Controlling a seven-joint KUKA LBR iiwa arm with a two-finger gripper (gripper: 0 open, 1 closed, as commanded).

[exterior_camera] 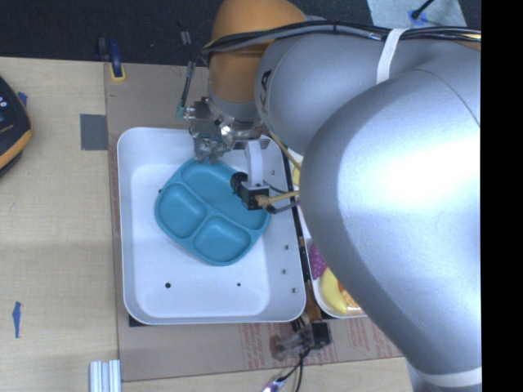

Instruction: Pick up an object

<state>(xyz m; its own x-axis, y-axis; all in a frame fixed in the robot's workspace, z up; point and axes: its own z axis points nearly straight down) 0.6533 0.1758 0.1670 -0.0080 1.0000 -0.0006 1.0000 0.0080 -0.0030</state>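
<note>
Approach step — claw (214, 143) sat low at far rim of blue tray (211, 216) in left bin (131, 219); spread couldn't be told. Next: close on rim, lift straight.

Yellow-black device (11, 129) at left edge, grey tape patch (93, 131)

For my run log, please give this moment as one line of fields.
arm: over left bin | end effector: at far edge of blue divided tray | tray: lying in left bin | grasp: not confirmed
</note>
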